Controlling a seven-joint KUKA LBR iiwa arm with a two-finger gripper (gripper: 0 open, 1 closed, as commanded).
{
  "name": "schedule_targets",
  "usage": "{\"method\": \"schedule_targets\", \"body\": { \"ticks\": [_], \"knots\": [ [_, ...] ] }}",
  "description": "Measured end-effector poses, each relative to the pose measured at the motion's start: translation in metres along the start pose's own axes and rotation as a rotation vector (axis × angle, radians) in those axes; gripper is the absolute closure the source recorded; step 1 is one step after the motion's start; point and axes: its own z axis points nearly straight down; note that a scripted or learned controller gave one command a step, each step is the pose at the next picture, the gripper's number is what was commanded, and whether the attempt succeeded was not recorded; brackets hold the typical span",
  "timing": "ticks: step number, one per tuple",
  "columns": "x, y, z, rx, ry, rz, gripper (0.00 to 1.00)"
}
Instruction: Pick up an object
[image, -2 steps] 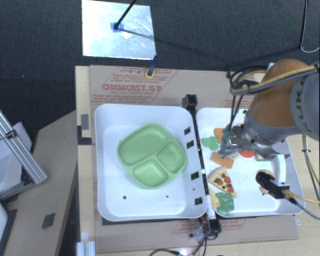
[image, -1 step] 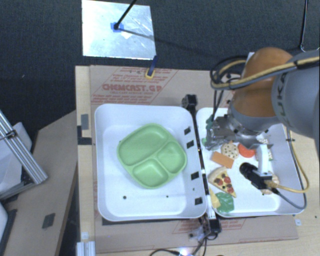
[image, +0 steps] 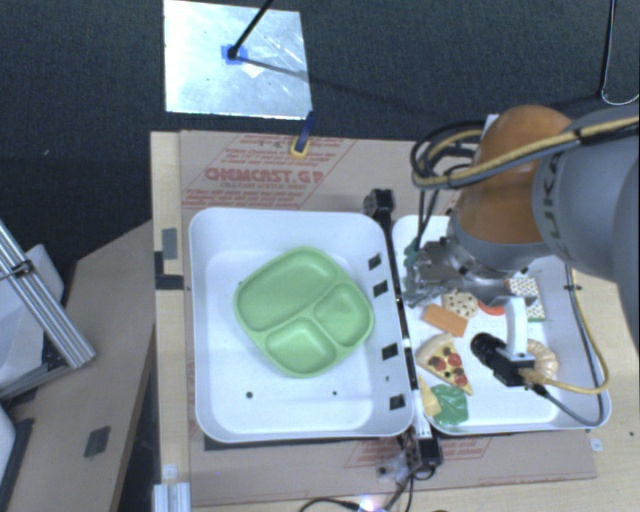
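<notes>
**Camera view: gripper (image: 428, 272) low in the right bin (image: 520, 426), toys just below it**

The grey arm (image: 590, 215) comes in from the right of the frame. Its orange band (image: 515, 160) sits over the upper part of the right bin. The gripper hangs near that bin's upper left corner, close to the wall shared with the left bin (image: 225, 400). The arm's bulk hides its tip, so I cannot tell whether it is spread or pressed together. Nothing can be seen held in it.

The toys lie in the right bin, mostly along its left side:
- A dotted cracker (image: 462, 303) lies just below and right of the gripper.
- An orange block (image: 446, 319) is just beside the cracker, toward the lower left.
- A pizza slice (image: 447, 362) lies further down the frame.
- A green piece (image: 453, 406) and a yellow piece (image: 429, 397) are near the bin's lower left corner.
- A patterned card (image: 525, 290) shows at the arm's edge.
- A pale ring (image: 542, 352) lies right of centre in the bin.

The left bin holds a green plate (image: 305, 312) with three compartments, set near its middle and turned at an angle. Both bins rest on cardboard (image: 265, 172) printed in red. A silver sheet (image: 237, 60) lies in the upper left of the frame, on the dark floor.
</notes>
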Motion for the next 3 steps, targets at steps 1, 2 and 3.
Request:
{"method": "schedule_targets", "body": {
  "ticks": [1,2,3],
  "knots": [
    [-0.018,-0.004,0.005,-0.001,-0.001,0.007,1.00],
    [-0.004,0.002,-0.010,-0.002,0.001,0.000,1.00],
    [-0.006,0.000,0.009,0.001,0.000,0.005,1.00]
  ]
}}
